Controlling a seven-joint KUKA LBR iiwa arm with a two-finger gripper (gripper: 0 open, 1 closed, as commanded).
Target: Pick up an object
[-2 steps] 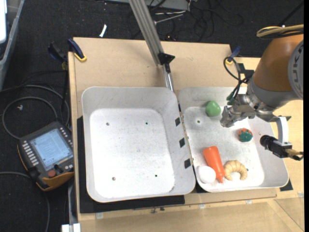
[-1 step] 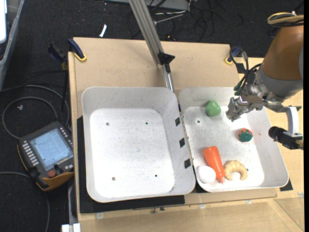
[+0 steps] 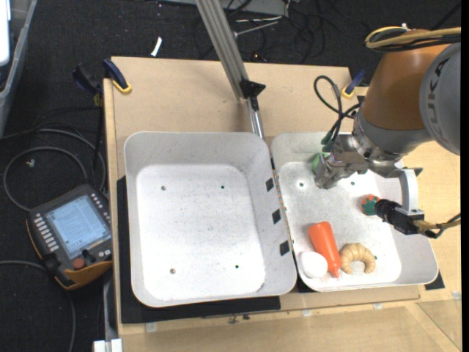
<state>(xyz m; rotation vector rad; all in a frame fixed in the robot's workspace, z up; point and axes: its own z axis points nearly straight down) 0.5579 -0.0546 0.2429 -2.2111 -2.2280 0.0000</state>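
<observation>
From the overhead camera, the arm comes in from the right and has its gripper (image 3: 331, 173) parked low over the back of the right bin (image 3: 350, 218), near the wall it shares with the left bin (image 3: 198, 218). Honestly I can't tell if the claw is open or closed from here, since the wrist blocks that part. There's a small green thing (image 3: 320, 160) just beside the claw on its far-left side. My guess is that's what it's going for, because nothing else is close. Whether it's touching it or has any hold on it, I can't say. The rest of the pickable stuff sits well apart from the claw, bunched at the near edge of the same bin: an orange carrot-shaped piece (image 3: 325, 242) lying at a slant, a white ball (image 3: 314, 265) touching its lower end, and a tan croissant-looking thing (image 3: 357, 257) just beside it on the right. They're crowded enough that grabbing one cleanly looks harder, which could be why the lone green one gets picked on. There's also a small red-and-green bit (image 3: 368, 204) out in the middle of the bin by itself. The left bin has nothing I can make out in it, so all the action is in the right one. As far as I can judge, nothing's been lifted yet.
</observation>
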